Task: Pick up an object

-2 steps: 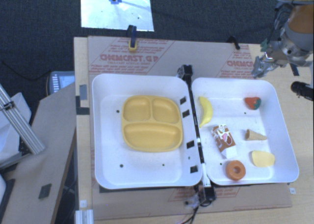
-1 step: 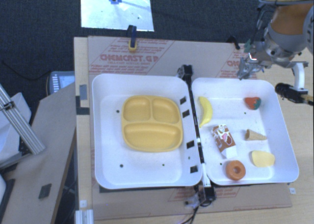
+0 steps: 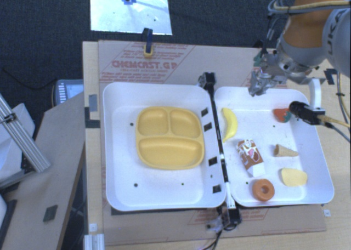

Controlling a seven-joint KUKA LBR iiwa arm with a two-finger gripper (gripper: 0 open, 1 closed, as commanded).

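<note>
On the bench [image 3: 126, 60] two shallow white bins lie side by side, on brown board printed in red letters that read roughly "CHEMCAST", with further characters too faint to make out. The left white bin [image 3: 118, 128] holds a yellow plastic plate with three compartments [image 3: 169, 137]. The right white bin [image 3: 318, 161] holds the loose things: a yellow toy banana [image 3: 230, 123] near the dividing edge, a brown-and-white printed packet [image 3: 250, 154] whose print is too small to read, an orange ring-shaped doughnut toy [image 3: 263, 189] toward the near rim, a pale yellow wedge [image 3: 293, 177], a small tan cone [image 3: 284, 151], and a red piece [image 3: 282, 114] partly behind a black fitting on the arm.

The metal gripper [image 3: 259, 85] hangs at the far rim of the right bin, well apart from the banana and the other toys. Nothing shows between its fingers; whether they are spread or closed cannot be told from here.

A yellow clamp [image 3: 148, 46] sits at the board's far edge.
</note>
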